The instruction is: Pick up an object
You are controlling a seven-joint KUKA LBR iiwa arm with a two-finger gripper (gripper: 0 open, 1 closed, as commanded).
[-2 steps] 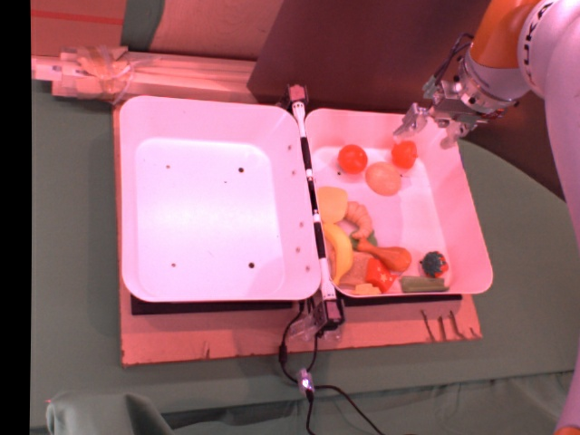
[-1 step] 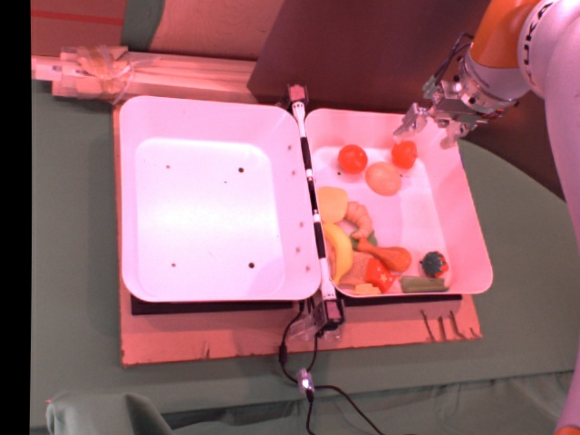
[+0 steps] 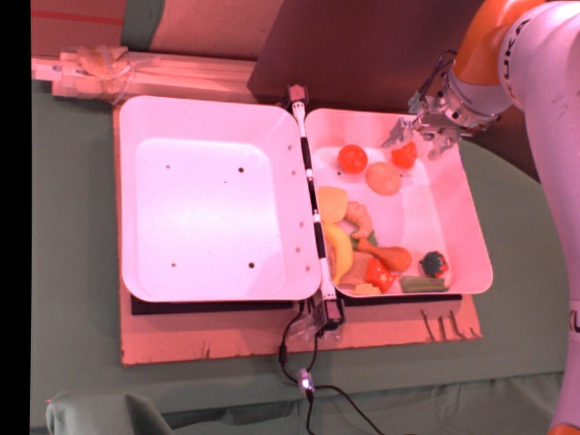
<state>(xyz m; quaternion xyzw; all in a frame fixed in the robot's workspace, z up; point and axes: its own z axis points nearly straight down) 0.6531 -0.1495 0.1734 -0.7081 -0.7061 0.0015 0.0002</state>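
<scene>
Small red piece upper right of frame, in right bin, just below gripper. Fingers spread wide, nothing between them. Orange ball and pale peach ball near, lower left of red piece. Judgement: centre fingers over red piece, descend straight, close only once astride it. Far rim of bin close behind gripper; little room there. Open floor right of peach ball. Crowded toy pile along divider, lower middle. Left bin well apart.

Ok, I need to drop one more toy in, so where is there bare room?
The left bin has a wide bare floor. In the right bin, a patch lies bare between the peach and the green vegetable. The corner around the banana is crowded.
</scene>
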